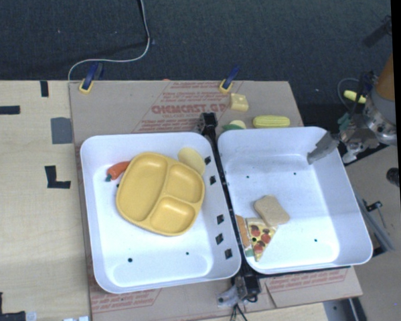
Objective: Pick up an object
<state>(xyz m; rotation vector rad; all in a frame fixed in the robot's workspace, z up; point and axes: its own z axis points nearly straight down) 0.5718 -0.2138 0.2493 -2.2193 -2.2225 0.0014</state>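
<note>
The right bin [336,196] holds a tan slice of bread [271,210] near its middle and a toy pizza slice [257,235] just in front of it, by the bin's left wall. My gripper [321,153] hangs over the right bin's far right corner, well apart from both, with nothing visibly in it. In the left bin [99,215] a yellow divided plate [161,193] lies tilted, with an orange carrot [118,169] at its far left and a pale yellow piece [192,159] at its far right.
Behind the bins, on the cardboard, lie a yellow block [238,102], a corn cob [271,121] and a small green piece [235,125]. A black divider [219,189] runs between the bins. The arm's wrist [369,124] stands off the right bin's far right edge.
</note>
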